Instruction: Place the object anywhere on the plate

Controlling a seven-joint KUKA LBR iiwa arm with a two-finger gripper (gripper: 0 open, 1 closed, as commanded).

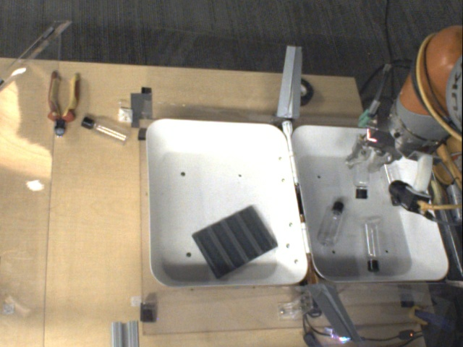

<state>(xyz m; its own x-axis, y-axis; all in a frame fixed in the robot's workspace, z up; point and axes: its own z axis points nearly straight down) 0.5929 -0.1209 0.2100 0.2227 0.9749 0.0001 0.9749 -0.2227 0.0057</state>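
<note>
A dark grey ridged plate (pixel 234 241) lies tilted in the front part of the left bin (pixel 181 150). In the right bin (pixel 318 150), a clear vial with a black cap (pixel 332 223) lies near the left wall. A second clear vial (pixel 372 244) lies near the front. A small black piece (pixel 361 191) sits just below the gripper. My gripper (pixel 369 154) hangs over the back of the right bin, far right of the plate. Nothing can be seen between its fingers.
Red-handled pliers (pixel 63 98) and a loose vial (pixel 105 128) lie on the bench at the far left. A black clamp (pixel 143 105) and a grey metal post (pixel 290 84) stand behind the bins. Cables and a black connector (pixel 405 194) crowd the right bin's right edge.
</note>
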